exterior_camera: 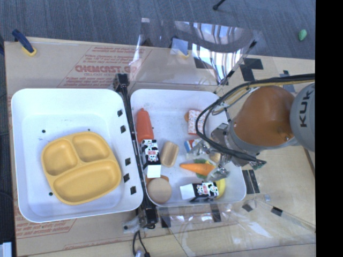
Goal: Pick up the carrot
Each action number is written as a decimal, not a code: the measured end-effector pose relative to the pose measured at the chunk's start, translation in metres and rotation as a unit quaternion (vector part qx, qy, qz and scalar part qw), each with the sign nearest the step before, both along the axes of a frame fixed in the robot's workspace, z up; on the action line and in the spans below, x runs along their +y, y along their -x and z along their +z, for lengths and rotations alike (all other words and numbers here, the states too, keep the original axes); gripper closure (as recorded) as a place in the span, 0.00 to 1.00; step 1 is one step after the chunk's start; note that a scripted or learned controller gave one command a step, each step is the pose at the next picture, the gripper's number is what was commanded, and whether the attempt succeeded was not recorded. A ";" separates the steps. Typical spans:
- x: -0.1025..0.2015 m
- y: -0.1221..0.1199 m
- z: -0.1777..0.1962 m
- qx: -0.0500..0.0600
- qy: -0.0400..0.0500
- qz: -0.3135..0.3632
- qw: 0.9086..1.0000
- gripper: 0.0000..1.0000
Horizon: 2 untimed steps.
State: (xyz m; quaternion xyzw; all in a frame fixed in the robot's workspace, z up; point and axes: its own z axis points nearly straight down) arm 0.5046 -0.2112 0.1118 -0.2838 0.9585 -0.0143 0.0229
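The carrot point(196, 168) is small and orange with a bit of green at its upper side. It lies flat in the right bin point(177, 93), toward the front right. My gripper point(217, 164) hangs low over the bin just at the carrot's right end, below the arm's orange band point(263, 118). Cables and the wrist hide how the gripper meets the carrot, and the carrot still looks to rest on the bin floor.
Around the carrot lie a long red-orange sausage shape point(143, 125), two cow-print cartons point(150, 153) point(202, 190), a tan slice point(170, 154), an egg point(159, 190), a yellow piece point(220, 186) and an orange packet point(193, 122). The left bin point(32, 101) holds a yellow divided plate point(80, 167).
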 end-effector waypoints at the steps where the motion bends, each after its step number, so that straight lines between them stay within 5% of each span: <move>1: 0.001 0.002 0.001 -0.002 0.001 -0.052 0.999 0.00; 2: 0.010 0.001 0.000 -0.001 0.004 0.052 0.999 0.00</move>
